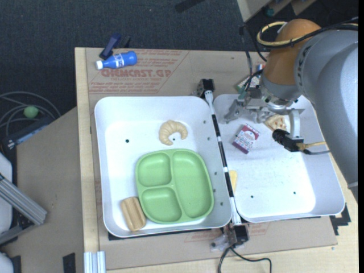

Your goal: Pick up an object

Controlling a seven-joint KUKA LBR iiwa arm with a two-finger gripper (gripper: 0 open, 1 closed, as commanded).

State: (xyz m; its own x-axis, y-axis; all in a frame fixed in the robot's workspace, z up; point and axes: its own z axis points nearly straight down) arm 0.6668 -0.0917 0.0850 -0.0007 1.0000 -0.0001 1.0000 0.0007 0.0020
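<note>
From my remote station, nearest the camera in the left bin [108,169] I see one ridged tan wafer [132,214] touching one glossy green three-compartment plate [173,185], with one pale curved croissant [172,131] just beyond. In the right bin [296,201], one small maroon packet [245,139] lies flat, just below and left of the gripper [263,111]; one tan pastry [277,121] sits beside the gripper's base. I cannot tell how wide the gripper stands or whether it has anything. Farthest, one blue-and-white bottle [116,61] rests on the cardboard [170,67].
</note>
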